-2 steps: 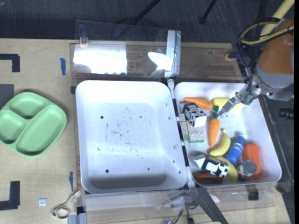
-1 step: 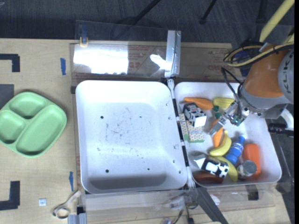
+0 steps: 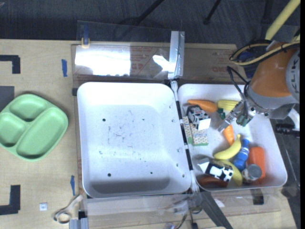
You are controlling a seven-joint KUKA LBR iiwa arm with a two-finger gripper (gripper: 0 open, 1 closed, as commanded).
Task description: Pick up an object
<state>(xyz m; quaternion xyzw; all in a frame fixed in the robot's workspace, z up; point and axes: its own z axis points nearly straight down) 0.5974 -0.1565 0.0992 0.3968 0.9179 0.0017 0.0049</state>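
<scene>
The right white bin [image 3: 279,142] holds several objects. An orange carrot [image 3: 202,105] and a yellow corn cob [image 3: 228,104] lie at its back. A black-and-white block [image 3: 195,113] and a patterned card box [image 3: 199,136] sit by its left wall. A banana [image 3: 228,150], a blue bottle [image 3: 242,155], an orange cylinder [image 3: 257,157] and a black-and-white toy [image 3: 220,171] crowd the front. My gripper [image 3: 234,118] hangs low over the bin's middle, just above a small orange piece [image 3: 229,133]. I see nothing lifted in it.
The left white bin [image 3: 128,137] lies beside the right one, sharing a raised divider [image 3: 183,132]. A green divided plate [image 3: 31,126] rests on the bench at far left. A clear plastic panel [image 3: 128,56] stands behind the bins. Cables hang near the arm [image 3: 271,80].
</scene>
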